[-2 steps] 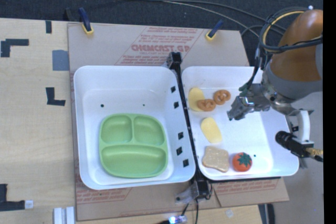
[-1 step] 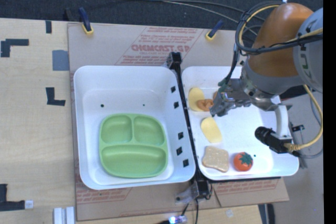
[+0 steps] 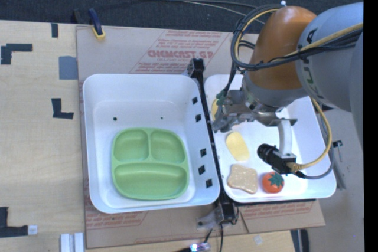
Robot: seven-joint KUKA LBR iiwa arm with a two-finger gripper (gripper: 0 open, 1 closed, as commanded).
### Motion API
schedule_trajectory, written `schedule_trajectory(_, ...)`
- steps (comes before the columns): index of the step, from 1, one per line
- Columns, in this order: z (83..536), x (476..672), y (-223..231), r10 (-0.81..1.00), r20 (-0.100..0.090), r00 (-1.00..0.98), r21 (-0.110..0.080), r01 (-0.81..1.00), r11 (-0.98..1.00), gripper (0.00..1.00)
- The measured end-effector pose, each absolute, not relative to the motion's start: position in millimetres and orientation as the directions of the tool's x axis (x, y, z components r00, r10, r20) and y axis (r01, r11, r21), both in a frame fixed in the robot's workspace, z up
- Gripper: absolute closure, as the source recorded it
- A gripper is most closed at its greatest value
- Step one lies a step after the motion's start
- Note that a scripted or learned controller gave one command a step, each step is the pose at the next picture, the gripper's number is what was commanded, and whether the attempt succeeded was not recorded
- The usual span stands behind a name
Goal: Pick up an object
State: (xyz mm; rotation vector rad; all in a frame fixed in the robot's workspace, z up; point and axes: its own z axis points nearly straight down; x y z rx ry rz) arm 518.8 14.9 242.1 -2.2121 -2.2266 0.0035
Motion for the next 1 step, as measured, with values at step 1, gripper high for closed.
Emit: schedule_trajectory(1,227.8,523.6,63.8,1.0,0.0,-0.005,-0.004,1.0,0.005,1.0)
